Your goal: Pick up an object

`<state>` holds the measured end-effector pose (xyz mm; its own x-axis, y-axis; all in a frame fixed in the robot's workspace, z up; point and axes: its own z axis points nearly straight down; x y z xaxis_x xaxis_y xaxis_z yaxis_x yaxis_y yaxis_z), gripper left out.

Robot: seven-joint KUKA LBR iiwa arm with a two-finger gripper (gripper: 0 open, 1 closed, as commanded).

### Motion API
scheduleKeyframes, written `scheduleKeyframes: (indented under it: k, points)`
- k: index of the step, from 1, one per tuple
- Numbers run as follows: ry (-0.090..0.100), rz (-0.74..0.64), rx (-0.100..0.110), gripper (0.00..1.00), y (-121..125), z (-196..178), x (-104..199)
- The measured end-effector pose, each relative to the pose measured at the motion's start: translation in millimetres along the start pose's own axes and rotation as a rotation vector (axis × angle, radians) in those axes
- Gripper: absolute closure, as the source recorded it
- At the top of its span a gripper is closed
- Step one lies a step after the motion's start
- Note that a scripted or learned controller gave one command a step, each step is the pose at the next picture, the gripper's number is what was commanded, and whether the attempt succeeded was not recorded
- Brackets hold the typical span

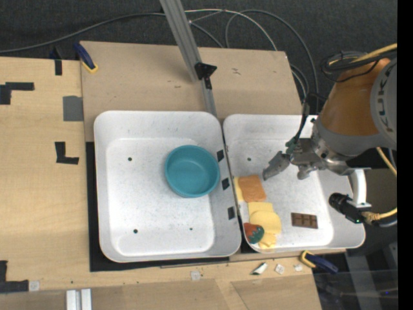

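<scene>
End effector [288,168] spread, holding nothing, over right bin [258,134]; round teal bowl [191,170] in left bin [129,205]

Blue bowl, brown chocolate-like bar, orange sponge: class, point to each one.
Blue bowl [191,171], camera view, inner floor.
Brown bar [304,221], camera view, top face.
Orange sponge [251,188], camera view, top face.

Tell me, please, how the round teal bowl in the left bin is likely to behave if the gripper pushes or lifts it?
The round teal bowl sits upright on its base, so a push would probably slide it rather than roll it. It looks rigid and light, like plastic. Its thin rim suggests gripping the wall; its smooth surface may slip.
</scene>
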<state>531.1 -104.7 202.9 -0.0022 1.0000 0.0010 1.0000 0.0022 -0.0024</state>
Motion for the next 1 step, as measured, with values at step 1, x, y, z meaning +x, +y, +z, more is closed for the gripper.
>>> scheduleKeyframes:
  k: [1]
  points:
    - [0.000, 0.000, 0.000, 0.00, 0.0, 0.0, -0.1]
